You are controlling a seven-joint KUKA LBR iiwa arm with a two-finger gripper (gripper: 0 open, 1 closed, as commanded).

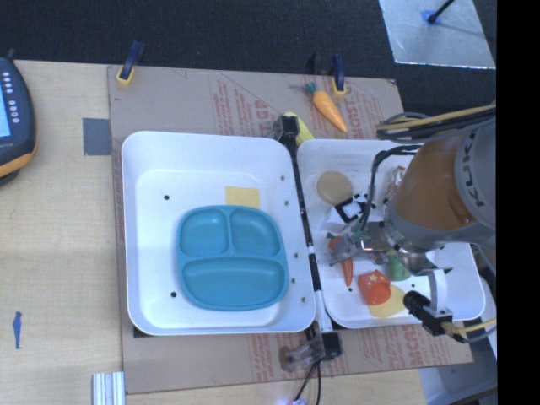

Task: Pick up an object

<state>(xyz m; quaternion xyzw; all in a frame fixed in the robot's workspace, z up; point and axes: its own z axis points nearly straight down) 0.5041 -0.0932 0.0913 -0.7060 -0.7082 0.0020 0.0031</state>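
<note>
My gripper (364,241) reaches down into the right bin (333,310) from the right, under the orange wrist band. Small things lie around it: a tan round piece (333,186) at the back, a slim orange-red carrot-like piece (347,271) just below it, a red tomato-like object (375,288) on a pale yellow slice (386,307), and something green (396,268) beside the wrist. The wrist hides the fingers and whatever lies under them.
The left bin (143,226) holds a blue divided plate (232,257) and a yellow square (242,197) behind it. A toy carrot (327,110) lies on the cardboard behind the bins, near a blue clamp. A black handheld pendant (13,112) rests at the far left.
</note>
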